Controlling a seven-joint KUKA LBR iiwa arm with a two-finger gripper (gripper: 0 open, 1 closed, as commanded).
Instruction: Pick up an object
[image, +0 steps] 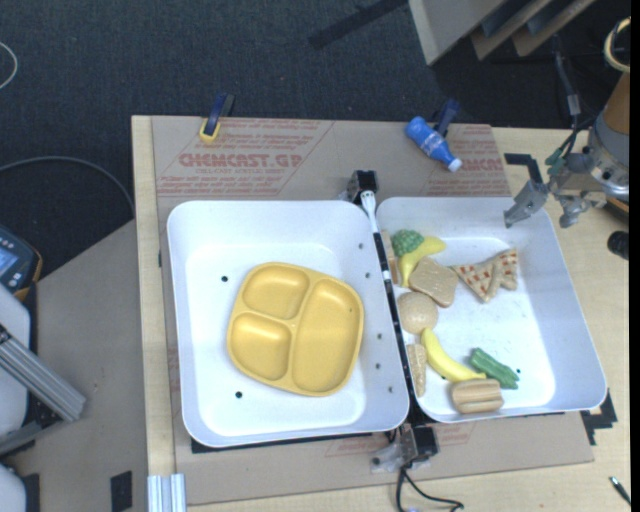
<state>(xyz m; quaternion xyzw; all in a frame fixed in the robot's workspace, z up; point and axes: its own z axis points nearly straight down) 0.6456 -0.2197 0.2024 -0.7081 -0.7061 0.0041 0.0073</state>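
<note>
Tan toy hot dog (476, 396), yellow plastic banana (443, 359) and other play food crowd the right white bin (570, 330), so the empty, spread two-finger gripper (547, 207) at its far rim should descend over an isolated piece.

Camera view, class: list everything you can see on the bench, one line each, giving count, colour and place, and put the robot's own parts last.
bins: two, white, side by side on the bench
divided plate: one, yellow, in the left bin
broccoli: one, green, right bin, top left
bread slice: one, tan, right bin
pizza slices: a red and tan cluster, right bin, centre
banana: one, yellow, right bin, lower part
green vegetable: one, green, beside the banana
hot dog: one, tan, right bin, near edge
bottle: one, blue, on the board behind the bins
gripper: one, grey, over the right bin's far right corner
</note>
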